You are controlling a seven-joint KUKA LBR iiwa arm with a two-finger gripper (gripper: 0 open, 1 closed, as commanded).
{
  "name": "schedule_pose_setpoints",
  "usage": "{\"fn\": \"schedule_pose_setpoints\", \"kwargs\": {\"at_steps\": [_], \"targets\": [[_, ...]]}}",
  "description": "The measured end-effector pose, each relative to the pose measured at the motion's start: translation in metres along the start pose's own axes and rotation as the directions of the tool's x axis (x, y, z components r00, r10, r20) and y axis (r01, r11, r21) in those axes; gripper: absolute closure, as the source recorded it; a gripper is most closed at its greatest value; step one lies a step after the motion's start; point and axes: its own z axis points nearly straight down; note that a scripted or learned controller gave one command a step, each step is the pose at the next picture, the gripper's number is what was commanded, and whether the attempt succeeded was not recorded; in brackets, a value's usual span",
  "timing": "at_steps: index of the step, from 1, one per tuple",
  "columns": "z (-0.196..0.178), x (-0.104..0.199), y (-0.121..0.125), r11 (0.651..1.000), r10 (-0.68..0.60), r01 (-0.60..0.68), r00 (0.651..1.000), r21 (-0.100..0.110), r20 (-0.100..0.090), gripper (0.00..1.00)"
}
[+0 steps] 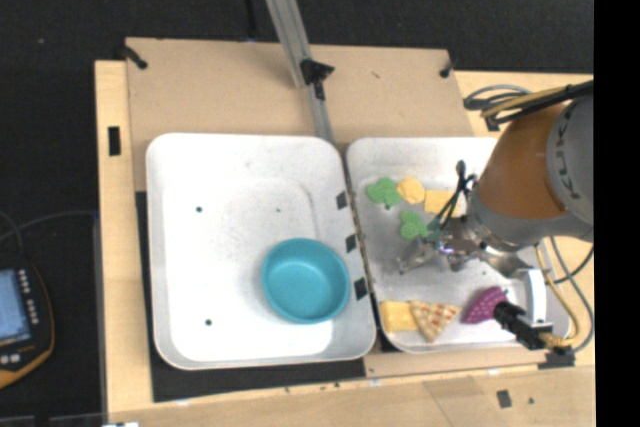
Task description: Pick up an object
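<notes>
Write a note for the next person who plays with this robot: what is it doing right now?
End effector: low in the right bin, by the green toy pieces; cannot tell if it grips anything.
Right bin: two green pieces, yellow pieces, a yellow block, a pizza slice toy and a purple piece.
Left bin: a blue bowl.
Done: arm is down among the toys.
Left: nothing seen lifted yet; a pick is still needed.
</notes>
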Motion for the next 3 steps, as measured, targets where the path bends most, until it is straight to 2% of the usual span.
{"fn": "schedule_pose_setpoints", "kwargs": {"at_steps": [1,2,3], "targets": [[0.032,-0.001,0.000,1.000,0.001,-0.001,1.000,-0.005,0.001,0.00],[0.020,-0.001,0.002,1.000,0.004,-0.004,1.000,-0.010,-0.002,1.00],[-0.028,-0.002,-0.004,1.000,-0.001,0.001,1.000,-0.012,0.000,1.00]]}}
